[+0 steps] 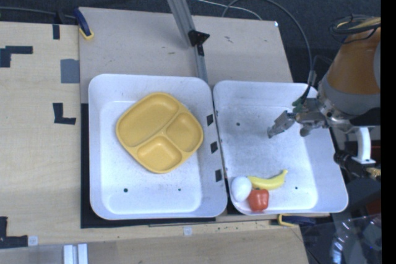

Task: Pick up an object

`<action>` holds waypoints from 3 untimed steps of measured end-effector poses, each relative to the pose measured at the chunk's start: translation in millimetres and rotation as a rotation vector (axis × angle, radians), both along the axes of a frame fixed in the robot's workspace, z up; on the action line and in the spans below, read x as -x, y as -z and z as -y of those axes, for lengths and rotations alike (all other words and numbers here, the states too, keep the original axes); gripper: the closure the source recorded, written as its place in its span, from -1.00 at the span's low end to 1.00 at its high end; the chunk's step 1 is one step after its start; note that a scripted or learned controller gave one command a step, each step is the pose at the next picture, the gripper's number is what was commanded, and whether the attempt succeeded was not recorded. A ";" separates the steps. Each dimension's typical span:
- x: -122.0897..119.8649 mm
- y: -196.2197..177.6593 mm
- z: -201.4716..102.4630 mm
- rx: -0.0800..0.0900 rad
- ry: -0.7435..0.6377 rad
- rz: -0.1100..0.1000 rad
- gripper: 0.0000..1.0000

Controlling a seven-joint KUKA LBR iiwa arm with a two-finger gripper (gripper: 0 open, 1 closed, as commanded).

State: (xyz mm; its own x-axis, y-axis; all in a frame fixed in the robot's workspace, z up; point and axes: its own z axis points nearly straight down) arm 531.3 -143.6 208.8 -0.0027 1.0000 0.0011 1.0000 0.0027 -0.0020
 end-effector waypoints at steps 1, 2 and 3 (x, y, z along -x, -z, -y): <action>0.0 0.0 0.1 0.000 0.001 0.000 -1.00; 3.0 60.8 7.4 0.001 0.002 -0.006 -1.00; 5.0 115.1 6.4 0.000 0.002 -0.006 -1.00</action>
State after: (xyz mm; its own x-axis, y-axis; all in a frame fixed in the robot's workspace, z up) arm 526.3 -150.1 93.7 -0.0012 1.0000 0.0009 1.0000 0.0012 -0.0077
